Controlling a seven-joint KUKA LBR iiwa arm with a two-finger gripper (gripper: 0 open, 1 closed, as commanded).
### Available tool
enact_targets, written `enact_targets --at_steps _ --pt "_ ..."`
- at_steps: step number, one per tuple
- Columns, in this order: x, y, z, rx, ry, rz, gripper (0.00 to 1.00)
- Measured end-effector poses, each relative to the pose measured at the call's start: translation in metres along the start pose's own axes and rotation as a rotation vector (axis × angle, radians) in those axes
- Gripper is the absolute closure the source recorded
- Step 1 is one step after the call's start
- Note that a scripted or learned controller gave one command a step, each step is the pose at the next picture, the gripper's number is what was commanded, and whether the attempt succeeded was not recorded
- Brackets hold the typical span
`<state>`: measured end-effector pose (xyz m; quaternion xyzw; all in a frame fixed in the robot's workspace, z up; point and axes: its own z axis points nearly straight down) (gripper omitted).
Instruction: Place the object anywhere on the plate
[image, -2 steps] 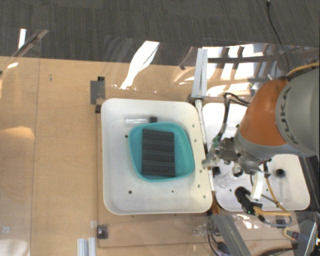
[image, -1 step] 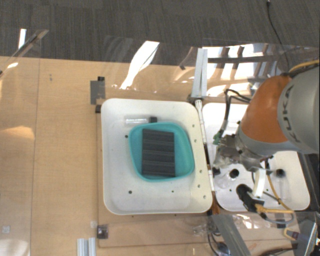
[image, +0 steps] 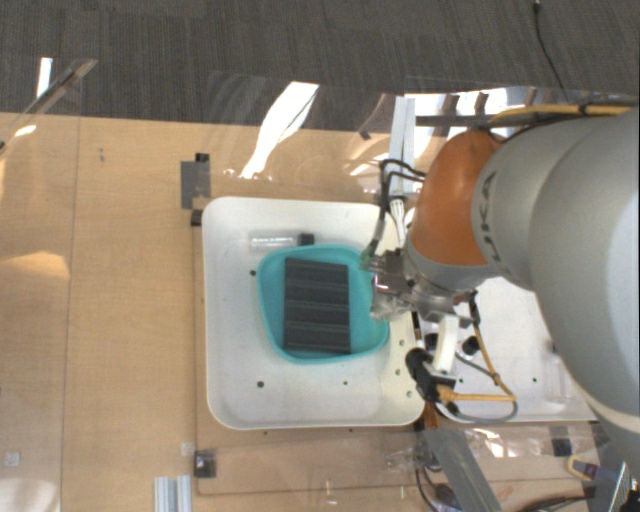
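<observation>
Nearest the lens, the big grey arm (image: 570, 250) with its orange band (image: 450, 210) fills the right side, reaching in over the seam between the two white bins. Below the band hangs the wrist, with cables and a black fitting, and the pincer (image: 385, 290) sits low at the right edge of the left bin (image: 230, 390). Whether the pincer is wide, narrow or closed on anything I cannot tell; the wrist hides it.

Just beyond it, in the middle of the left bin, lies a teal plate (image: 272, 300), and on the plate rests a dark ribbed block (image: 318, 306), lying flat, long side running away from the camera, well inside the rim. If that block is the object, it appears to be already on the plate, and the step in hand looks like letting go and backing off.

To do that well, I would make the release full before any lift, then go straight up, not sideways, since the pincer sits just beside the plate's right rim and a sideways drag could tip or slide the plate. The block is flat and low, so it should stay put.

Farther back in the bin lies a small pale stick with a dark end (image: 282, 240), apart from the plate. Beyond that is the tan surface (image: 110, 250).
</observation>
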<state>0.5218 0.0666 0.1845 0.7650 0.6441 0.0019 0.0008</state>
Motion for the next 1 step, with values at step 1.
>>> enact_targets --at_steps 1 --pt "-0.0002 0.0001 -0.0001 0.0 0.0 0.0 0.0"
